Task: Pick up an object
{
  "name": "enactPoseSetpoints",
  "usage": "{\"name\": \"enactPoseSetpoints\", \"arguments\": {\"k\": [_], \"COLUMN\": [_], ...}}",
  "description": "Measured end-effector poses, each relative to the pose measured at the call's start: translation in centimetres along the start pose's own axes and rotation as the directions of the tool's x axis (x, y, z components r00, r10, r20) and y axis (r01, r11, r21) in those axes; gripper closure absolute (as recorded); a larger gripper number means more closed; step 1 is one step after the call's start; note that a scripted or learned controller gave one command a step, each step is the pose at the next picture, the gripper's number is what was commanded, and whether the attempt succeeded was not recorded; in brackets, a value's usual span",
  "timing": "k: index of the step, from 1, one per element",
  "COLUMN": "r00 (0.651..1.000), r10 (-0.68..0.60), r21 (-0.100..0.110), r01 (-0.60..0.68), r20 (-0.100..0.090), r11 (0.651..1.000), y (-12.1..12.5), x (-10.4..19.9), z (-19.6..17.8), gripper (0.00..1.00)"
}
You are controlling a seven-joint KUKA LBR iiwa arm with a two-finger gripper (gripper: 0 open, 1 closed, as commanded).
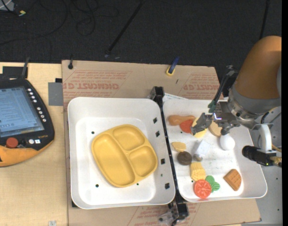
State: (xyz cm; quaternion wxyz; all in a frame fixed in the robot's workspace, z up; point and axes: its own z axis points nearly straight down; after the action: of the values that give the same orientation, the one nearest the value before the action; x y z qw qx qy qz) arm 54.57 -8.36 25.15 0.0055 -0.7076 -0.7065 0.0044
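Hovered low over the right bin point(257, 192) as a hand point(206, 125), finger state impossible to tell, beside a red piece point(186, 125).

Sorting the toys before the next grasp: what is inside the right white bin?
The right white bin holds a red tomato toy, brown waffle piece, white egg and dark round piece. The gripper covers part of the items beneath it.
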Motion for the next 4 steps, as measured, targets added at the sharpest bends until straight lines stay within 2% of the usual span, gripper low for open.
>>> {"name": "enactPoseSetpoints", "arguments": {"k": [1, 2, 3, 4], "r00": [1.0, 1.0, 1.0, 1.0], "r10": [-0.002, -0.002, -0.002, 0.004], "r21": [-0.013, -0.005, -0.005, -0.024], "r01": [0.002, 0.002, 0.002, -0.004], "r20": [0.001, 0.0, -0.001, 0.004], "r11": [1.0, 1.0, 1.0, 1.0], "y": [0.2, -0.5, -1.4, -1.0], "x": [0.0, -0.2, 0.5, 0.3], "z": [-0.6, 5.5, 10.7, 14.0], "gripper": [0.0, 0.0, 0.0, 0.0]}}
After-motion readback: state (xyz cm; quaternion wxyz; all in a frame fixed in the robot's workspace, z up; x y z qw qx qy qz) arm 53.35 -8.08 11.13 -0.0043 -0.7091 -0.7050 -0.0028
